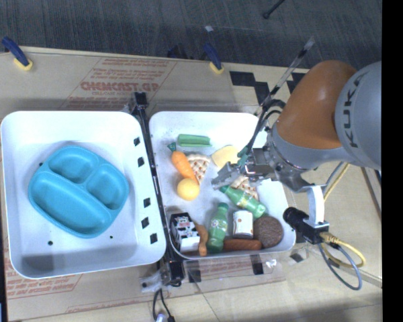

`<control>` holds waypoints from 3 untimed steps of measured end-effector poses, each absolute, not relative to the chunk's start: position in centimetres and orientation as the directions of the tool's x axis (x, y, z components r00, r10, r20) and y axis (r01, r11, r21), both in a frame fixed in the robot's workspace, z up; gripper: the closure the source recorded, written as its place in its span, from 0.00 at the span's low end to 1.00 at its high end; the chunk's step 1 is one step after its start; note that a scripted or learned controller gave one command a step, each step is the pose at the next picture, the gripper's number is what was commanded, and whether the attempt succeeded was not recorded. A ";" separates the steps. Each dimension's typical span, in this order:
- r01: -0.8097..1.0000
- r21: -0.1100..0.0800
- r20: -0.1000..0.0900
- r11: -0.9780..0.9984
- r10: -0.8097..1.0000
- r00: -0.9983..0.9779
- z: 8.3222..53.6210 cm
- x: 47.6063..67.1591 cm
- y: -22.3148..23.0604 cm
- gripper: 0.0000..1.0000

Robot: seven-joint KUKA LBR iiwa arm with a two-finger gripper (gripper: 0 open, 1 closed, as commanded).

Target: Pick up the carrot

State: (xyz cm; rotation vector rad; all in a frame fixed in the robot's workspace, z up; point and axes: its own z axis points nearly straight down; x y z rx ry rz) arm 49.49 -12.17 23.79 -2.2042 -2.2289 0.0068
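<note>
The carrot (183,164) lies in the right bin (162,123), in its upper-left part, just above a yellow lemon (187,190) and touching a waffle (200,166). Its long axis runs from upper left to lower right. The gripper (227,177) stands near the frame centre, right of the carrot and slightly lower, above the clutter. It grips nothing; whether it is spread or closed cannot be determined. The coming move therefore requires travel toward the frame's left.

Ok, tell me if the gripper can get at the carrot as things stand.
Probably yes. The carrot lies uncovered in the right bin, beside the waffle and above the lemon; the gripper is close on its right.
</note>
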 end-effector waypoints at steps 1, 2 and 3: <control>0.998 -0.005 0.000 0.059 0.998 -0.059 9.1 53.2 -10.3 0.00; 0.998 -0.011 -0.002 0.068 0.998 -0.068 10.0 53.1 -10.4 1.00; 1.000 0.003 0.001 0.020 1.000 -0.020 20.9 54.4 -4.4 1.00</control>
